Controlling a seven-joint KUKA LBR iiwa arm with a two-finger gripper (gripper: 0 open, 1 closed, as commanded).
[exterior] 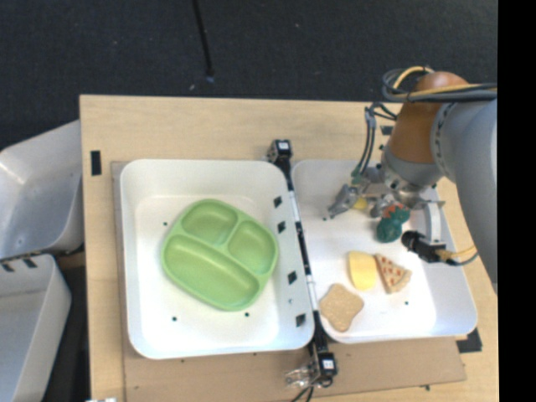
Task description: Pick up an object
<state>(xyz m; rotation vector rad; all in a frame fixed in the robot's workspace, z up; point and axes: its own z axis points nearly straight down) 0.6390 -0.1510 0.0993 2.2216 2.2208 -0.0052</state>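
Camera view: the arm's gripper [381, 201] hangs low over the far part of the right bin [452, 304], a teal toy [390, 224] just beside it on the near side; whether anything is pinched between its parts cannot be told. Nearer the camera lie a yellow cheese block [363, 270], a pizza slice [392, 273] touching it, and a bread piece [341, 306]. The left bin [142, 325] holds a green divided plate [219, 254].

Right bin [444, 308]: a teal toy [390, 224] lies near its back edge; a yellow wedge [362, 270] touches a pizza slice [392, 273] mid-bin; a tan bread slice [341, 306] lies flat at the front-left corner.
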